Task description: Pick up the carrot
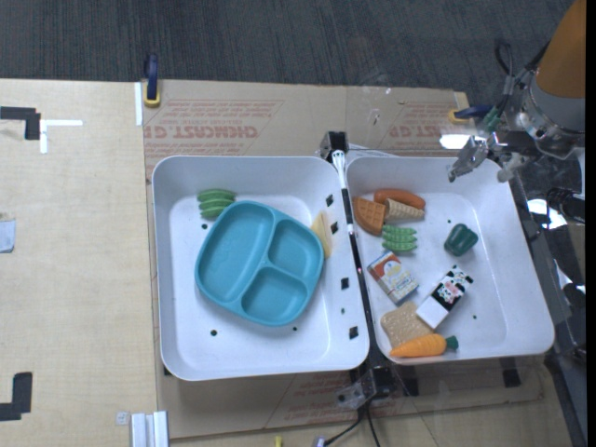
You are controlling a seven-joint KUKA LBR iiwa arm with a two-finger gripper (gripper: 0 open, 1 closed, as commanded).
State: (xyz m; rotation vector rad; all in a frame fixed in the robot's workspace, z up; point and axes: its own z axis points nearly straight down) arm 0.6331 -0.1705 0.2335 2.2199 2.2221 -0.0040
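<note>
The gripper (473, 156) hangs over the far right corner of the right bin (521, 250); whether it is open cannot be told. The carrot (421, 345) lies well apart from it, against the bin's near wall, touching a toast slice (402, 324).

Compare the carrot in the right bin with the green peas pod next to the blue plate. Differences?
Colour: the carrot is orange with a small green top; the pea pod is green all over.
Place: the carrot lies at the near edge of the right bin, touching a toast slice; the pea pod lies in the left bin, at the far-left rim of the blue divided plate.
Shape: the carrot tapers to a point; the pea pod is blunt and lumpy.
Shared: both lie flat.
</note>
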